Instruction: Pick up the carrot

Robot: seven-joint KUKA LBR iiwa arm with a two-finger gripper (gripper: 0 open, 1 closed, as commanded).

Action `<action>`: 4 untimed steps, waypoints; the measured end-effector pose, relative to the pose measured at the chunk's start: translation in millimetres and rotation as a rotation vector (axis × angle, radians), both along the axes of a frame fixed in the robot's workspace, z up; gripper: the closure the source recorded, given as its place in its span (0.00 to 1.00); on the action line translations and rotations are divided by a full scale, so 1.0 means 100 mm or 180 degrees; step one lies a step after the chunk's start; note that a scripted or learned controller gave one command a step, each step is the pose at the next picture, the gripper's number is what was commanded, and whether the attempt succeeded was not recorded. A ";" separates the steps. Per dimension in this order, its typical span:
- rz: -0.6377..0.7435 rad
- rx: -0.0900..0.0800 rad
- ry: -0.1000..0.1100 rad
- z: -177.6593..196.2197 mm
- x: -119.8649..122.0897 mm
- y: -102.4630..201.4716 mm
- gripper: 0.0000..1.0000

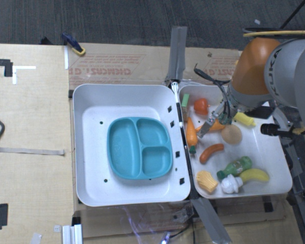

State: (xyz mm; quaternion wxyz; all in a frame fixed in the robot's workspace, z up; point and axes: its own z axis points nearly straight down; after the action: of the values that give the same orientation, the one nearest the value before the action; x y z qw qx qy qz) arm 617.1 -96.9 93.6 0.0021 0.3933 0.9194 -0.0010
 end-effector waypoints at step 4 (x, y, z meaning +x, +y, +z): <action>-0.0835 0.0009 0.0000 -0.01 -0.81 -0.44 0.00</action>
State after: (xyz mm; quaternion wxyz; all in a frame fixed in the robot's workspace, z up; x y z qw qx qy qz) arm 536.4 -140.6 92.7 0.0013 0.5102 0.8600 0.0000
